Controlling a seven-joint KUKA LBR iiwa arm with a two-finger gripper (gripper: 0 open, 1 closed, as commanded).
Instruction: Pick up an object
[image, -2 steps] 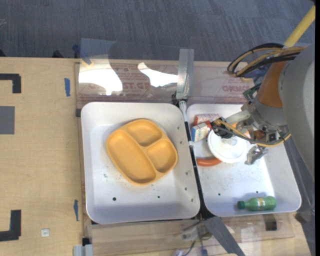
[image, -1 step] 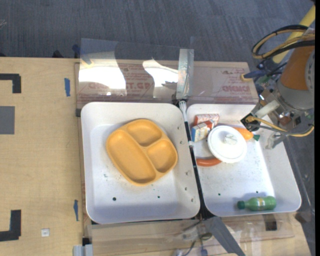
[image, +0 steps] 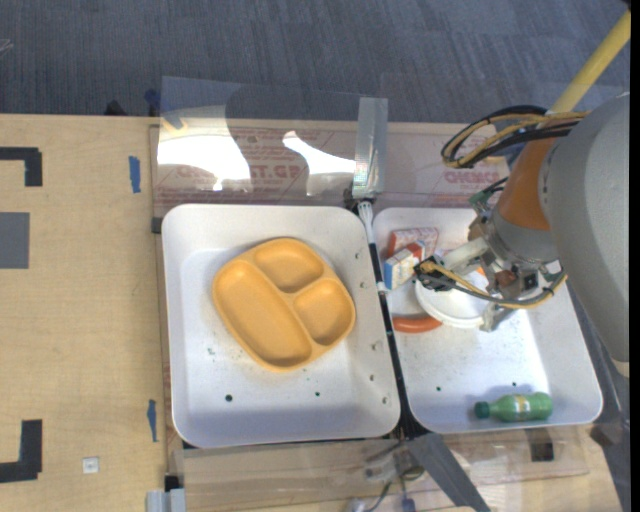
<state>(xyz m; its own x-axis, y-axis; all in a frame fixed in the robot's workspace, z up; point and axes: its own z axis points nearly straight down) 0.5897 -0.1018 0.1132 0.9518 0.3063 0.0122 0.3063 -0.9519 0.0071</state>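
Look at the right shallow white bin (image: 560, 395): your grey arm with the orange band (image: 525, 195) reaches in from the right, and its two-finger gripper (image: 478, 285) sits low over a round white bowl (image: 450, 303) near the bin's far left part. You cannot tell how the gripper is set, because cables and the wrist hide it. An orange carrot-like stick (image: 415, 324) lies touching the bowl's near edge. A small red-and-white carton (image: 405, 250) sits just beyond the bowl. A green plastic bottle (image: 513, 406) lies on its side near the bin's front edge, well apart. In the left white bin (image: 190, 390) rests a yellow three-compartment plate (image: 283, 302).
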